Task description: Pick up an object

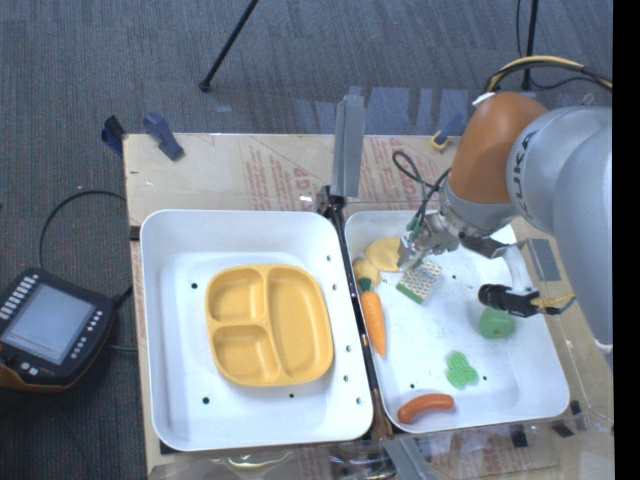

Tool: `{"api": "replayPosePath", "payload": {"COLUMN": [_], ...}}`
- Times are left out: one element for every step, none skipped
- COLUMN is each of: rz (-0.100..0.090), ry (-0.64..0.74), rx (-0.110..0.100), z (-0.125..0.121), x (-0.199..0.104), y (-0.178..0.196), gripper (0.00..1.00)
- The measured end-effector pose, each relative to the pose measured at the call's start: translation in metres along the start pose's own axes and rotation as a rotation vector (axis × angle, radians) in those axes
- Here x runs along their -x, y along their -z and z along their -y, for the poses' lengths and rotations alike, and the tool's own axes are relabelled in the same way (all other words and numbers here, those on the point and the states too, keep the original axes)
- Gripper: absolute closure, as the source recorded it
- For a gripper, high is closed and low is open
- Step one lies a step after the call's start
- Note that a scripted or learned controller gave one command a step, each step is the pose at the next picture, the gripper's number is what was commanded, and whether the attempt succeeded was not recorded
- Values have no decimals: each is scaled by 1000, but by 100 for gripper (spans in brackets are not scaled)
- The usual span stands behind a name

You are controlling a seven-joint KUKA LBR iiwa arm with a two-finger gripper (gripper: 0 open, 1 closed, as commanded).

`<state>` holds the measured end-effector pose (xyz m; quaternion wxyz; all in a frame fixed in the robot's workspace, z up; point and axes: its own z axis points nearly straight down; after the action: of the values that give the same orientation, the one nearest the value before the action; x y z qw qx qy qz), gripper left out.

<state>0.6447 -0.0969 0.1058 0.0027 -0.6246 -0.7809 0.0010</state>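
Note:
My gripper is low in the upper left part of the right bin. Directly under its tip is a small checkered, grid-patterned piece, tilted, touching or nearly touching the tip. A pale yellow toy food lies just left of the gripper. An orange carrot lies along the bin's left wall. A reddish sausage rests near the front. A small green leafy piece sits in the middle, and a rounder green item lies to the right.
The left bin holds a yellow three-compartment plate. A grey upright post stands behind the seam between the bins. A black part with a cable juts over the right bin. A handheld pendant lies on the floor at left.

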Motion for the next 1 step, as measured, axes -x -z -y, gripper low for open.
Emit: {"api": "replayPosePath", "payload": {"rz": [0], "ry": [-1], "rx": [-1], "z": [0], "x": [0], "y": [0], "gripper": [0]}}
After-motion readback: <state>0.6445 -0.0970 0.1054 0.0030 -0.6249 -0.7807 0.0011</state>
